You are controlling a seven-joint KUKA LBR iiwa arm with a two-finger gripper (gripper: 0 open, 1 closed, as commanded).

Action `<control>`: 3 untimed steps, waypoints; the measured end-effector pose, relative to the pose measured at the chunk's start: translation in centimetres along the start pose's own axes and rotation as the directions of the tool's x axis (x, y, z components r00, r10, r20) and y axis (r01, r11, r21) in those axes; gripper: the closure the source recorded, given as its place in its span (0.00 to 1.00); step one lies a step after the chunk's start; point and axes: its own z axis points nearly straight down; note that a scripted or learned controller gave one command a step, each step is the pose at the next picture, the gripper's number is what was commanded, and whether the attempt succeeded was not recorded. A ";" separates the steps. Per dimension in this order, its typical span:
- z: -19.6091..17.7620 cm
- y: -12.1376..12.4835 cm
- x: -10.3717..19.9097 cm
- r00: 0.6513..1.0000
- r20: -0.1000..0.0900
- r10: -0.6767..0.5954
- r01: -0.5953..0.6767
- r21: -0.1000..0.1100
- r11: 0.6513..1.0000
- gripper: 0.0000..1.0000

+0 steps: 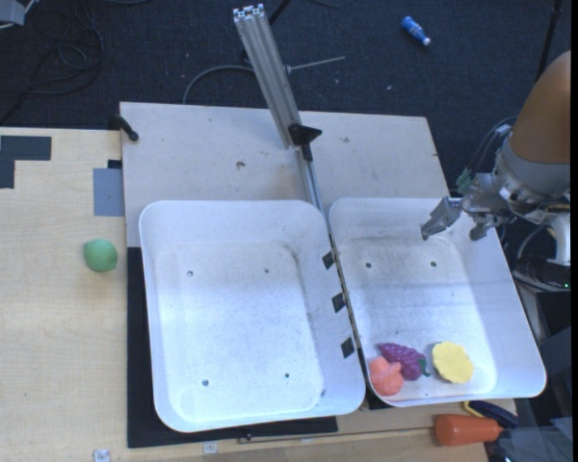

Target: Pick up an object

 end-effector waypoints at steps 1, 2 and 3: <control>4.9 -0.8 0.7 1.000 0.000 0.000 0.000 0.000 1.000 0.00; 11.2 -0.8 0.6 1.000 0.000 0.001 -0.001 0.001 1.000 0.00; 9.9 -0.7 0.5 1.000 0.001 0.002 -0.002 -0.004 1.000 1.00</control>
